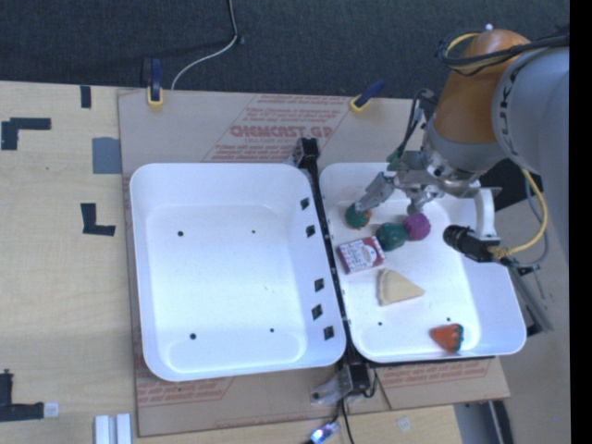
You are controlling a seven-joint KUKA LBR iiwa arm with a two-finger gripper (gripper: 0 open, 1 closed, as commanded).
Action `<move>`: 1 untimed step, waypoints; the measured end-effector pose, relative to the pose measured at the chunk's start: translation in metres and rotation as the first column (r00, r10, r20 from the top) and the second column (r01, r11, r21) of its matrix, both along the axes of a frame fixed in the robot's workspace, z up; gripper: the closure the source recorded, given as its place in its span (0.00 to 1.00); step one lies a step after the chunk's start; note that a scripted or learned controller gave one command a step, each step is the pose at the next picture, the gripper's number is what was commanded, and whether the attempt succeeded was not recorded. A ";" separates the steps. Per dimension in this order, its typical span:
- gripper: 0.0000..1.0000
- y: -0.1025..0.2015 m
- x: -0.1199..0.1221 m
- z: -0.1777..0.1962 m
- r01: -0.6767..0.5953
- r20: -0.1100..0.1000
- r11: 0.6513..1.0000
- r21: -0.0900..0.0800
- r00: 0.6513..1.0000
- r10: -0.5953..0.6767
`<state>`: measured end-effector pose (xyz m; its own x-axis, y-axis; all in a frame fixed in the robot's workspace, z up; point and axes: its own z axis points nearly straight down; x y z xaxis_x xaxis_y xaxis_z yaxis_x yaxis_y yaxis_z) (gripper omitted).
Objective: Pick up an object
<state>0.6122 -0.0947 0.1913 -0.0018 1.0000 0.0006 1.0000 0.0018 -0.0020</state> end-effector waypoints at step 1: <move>0.00 -0.003 0.031 -0.113 -0.001 0.000 1.000 -0.003 1.000 0.001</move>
